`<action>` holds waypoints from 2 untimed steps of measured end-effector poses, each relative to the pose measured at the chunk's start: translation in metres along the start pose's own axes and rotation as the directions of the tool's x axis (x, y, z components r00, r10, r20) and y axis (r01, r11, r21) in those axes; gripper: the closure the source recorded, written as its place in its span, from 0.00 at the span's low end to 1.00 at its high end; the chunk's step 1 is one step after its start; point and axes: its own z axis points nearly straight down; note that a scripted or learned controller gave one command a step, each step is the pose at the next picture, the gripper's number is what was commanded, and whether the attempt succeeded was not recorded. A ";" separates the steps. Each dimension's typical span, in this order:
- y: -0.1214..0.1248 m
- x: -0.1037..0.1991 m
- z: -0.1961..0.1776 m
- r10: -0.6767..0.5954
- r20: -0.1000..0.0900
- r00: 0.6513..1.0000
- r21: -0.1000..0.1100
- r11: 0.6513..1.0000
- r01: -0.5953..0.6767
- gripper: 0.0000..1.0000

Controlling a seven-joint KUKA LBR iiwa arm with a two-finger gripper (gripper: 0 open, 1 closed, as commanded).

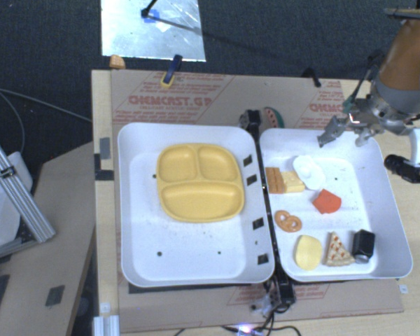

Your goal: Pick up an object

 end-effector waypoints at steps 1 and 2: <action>-0.065 -0.036 0.087 0.007 -0.002 1.000 0.011 1.000 -0.007 0.00; -0.119 -0.005 0.122 0.002 -0.004 1.000 0.008 1.000 -0.002 0.00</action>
